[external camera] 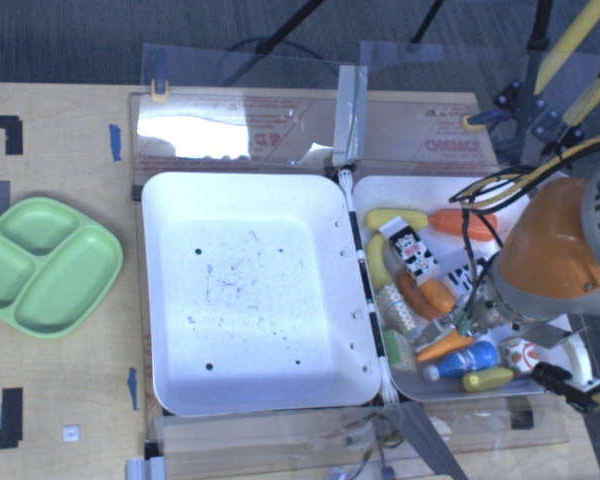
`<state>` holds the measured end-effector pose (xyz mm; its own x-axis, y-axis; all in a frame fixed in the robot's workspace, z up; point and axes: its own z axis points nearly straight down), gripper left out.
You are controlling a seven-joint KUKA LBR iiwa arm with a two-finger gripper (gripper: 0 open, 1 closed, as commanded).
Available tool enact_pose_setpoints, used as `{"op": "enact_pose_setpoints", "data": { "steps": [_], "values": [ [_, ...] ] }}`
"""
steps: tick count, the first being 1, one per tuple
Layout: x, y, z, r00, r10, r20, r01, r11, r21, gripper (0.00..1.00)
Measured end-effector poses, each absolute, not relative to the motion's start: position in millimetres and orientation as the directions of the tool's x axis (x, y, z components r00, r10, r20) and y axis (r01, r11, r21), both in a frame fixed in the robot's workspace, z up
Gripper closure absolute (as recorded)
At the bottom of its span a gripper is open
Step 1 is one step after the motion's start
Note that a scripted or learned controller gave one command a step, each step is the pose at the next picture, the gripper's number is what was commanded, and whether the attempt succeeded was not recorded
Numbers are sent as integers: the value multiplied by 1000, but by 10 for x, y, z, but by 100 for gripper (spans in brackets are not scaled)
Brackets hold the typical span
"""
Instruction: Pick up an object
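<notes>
The right bin (420, 190) holds a heap of small objects: a yellow banana (395, 218), a white box with black marks (410, 251), an orange piece (428, 294), a blue bottle (467, 359), a yellow piece (488, 378) and an orange carrot shape (441, 347). My arm, with its orange band (550, 248), reaches in from the right and hangs low over this bin. The gripper (472, 316) points down into the heap, just above the carrot shape and the blue bottle. The wrist hides most of it.
The left bin (180, 208) lies beside the right one, sharing a middle wall. A green divided plate (48, 265) rests on the bench at far left. Clear plastic panels stand behind both bins. Cables hang near the arm at upper right.
</notes>
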<state>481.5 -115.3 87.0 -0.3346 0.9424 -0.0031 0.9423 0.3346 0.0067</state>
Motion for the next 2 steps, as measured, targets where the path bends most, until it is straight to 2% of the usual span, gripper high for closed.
{"op": "enact_pose_setpoints", "data": {
  "steps": [1,2],
  "values": [
    [5006,-1484,1683,-147,989,-1,989,147,1,0],
    [5080,-1256,869,-381,924,-2,924,381,5,0]
  ]
}}
